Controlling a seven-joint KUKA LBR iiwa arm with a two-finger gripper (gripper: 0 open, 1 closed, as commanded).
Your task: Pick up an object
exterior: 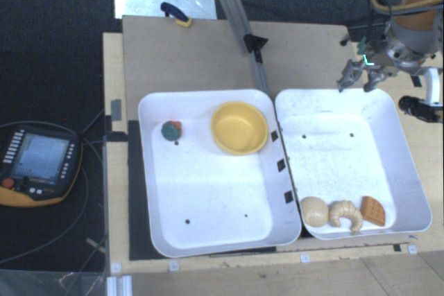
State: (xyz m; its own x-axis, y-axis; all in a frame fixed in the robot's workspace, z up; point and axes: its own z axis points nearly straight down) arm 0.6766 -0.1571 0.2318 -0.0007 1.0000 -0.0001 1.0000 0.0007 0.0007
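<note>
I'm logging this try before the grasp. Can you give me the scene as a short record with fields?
left bin: yellow bowl near far rim; small red-green ball to its left
right bin: roll, croissant, waffle in a row along near rim
gripper: above far rim of right bin, fingers apart, holding nothing
objects lifted: none

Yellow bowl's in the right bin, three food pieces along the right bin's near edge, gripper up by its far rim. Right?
One error: the camera view shows the yellow bowl in the left bin, not the right bin. The three food pieces and the gripper are as you said.
</note>
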